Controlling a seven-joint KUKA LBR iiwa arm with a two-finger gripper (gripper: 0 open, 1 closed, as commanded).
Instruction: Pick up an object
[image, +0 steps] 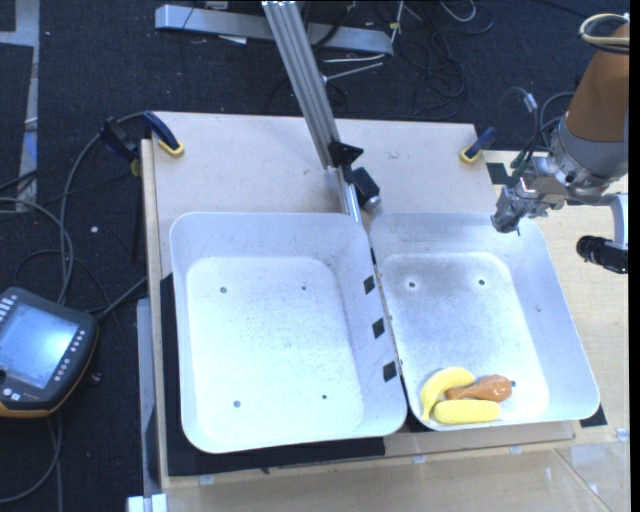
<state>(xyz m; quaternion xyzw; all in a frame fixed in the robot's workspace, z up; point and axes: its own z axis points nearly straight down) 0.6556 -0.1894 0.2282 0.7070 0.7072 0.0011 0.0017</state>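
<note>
- Bench (300, 165): a pale board carrying two shallow white bins side by side, with yellow clamps at its far corners.
- Left bin (200, 250): a speckled white tray on the left of the camera view.
- Right bin (560, 330): the tray that holds the graspable things, all clustered in its near corner close to the wall.
- Arm (600, 110): grey with an orange band, entering from the right; its wrist hangs over the far right corner of the right bin.
- Gripper (507, 222): poised above the bin's far rim, well apart from the objects. It grasps nothing; whether it is released or clenched cannot be told at this size.
- Banana (445, 385): a curved yellow piece near the bin's front wall, just beside the other items.
- Yellow block (467, 412): an elongated piece lying below the banana, apparently touching it.
- Brown drumstick-shaped item (485, 388): rests between and against the two yellow pieces.
- Judged risks: the tight cluster may make the tool close on two things at once or push them apart; the nearby sloped wall may block a descent; rounded shapes may slip out during a lift.
</note>
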